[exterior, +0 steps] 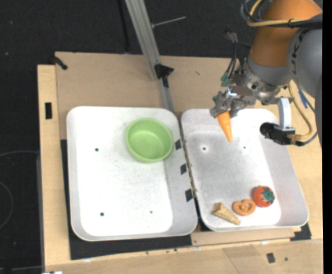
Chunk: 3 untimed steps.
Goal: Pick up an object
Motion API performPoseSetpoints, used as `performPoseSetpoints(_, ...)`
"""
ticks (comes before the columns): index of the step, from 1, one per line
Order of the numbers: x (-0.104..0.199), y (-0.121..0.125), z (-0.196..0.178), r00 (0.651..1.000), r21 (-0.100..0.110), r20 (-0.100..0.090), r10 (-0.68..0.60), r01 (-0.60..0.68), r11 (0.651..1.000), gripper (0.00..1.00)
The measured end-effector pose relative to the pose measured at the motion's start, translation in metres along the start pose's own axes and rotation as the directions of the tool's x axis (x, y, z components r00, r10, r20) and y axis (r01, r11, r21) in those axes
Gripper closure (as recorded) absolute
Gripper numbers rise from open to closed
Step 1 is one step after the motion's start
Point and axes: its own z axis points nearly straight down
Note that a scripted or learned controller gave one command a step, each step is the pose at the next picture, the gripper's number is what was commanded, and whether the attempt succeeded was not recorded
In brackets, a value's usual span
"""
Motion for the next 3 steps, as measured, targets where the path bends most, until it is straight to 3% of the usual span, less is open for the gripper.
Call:
performPoseSetpoints(2,0.096,-0.030,0.019,1.000,0.002,0.000,-0.004,0.004,1.000,1.00)
performPoseSetpoints(3,0.147,-0.052,0.006,1.000,0.001,-0.003,-0.006,0.006,1.000,1.00)
